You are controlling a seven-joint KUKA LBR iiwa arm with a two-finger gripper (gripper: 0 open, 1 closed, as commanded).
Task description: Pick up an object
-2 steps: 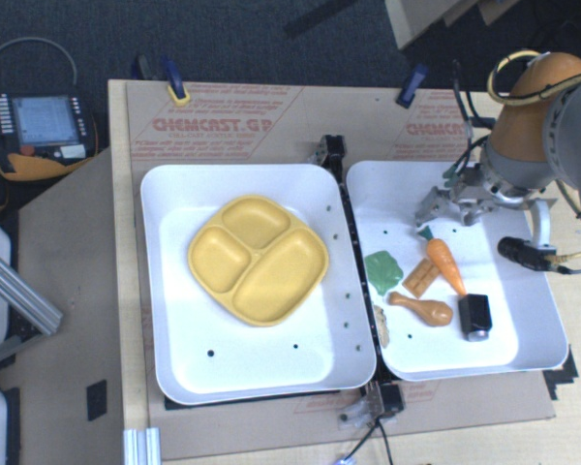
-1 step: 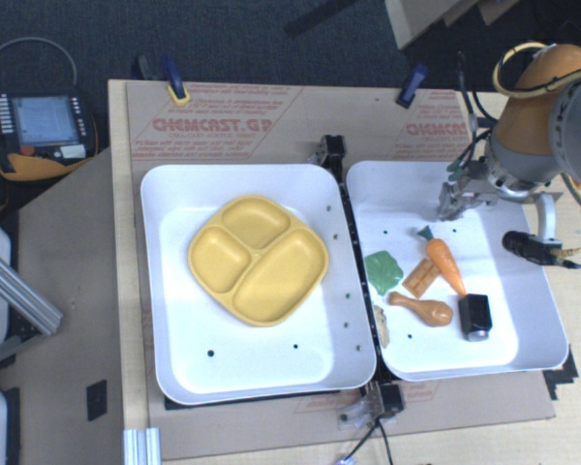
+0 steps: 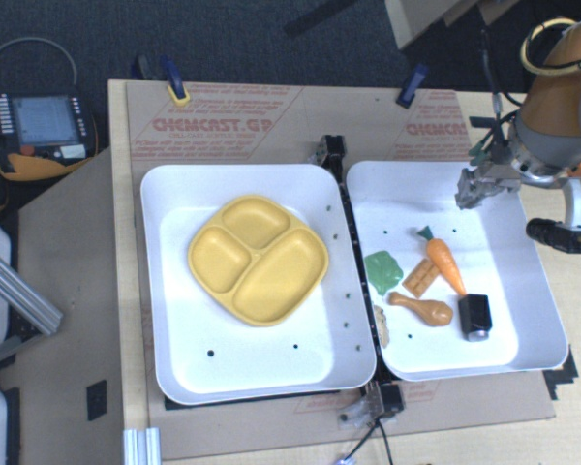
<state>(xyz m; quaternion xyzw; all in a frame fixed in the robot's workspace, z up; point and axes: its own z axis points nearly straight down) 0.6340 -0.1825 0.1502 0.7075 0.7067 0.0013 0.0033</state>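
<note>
Gripper (image 3: pixel 473 188) hovers at right bin's (image 3: pixel 523 356) far edge, apparently holding nothing; finger opening unclear. Carrot (image 3: pixel 444 264), drumstick (image 3: pixel 422 309), black block (image 3: pixel 475 315) crowd together; neighbours could spoil a grasp.

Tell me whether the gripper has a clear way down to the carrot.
Probably yes. The gripper hangs over the right bin, and the carrot lies uncovered, though the brown block beside it may crowd one finger.

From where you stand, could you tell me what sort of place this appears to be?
Probably a robotics lab bench for pick-up trials: a robot arm over two white bins, toy food like a carrot, and a teach pendant nearby.
</note>
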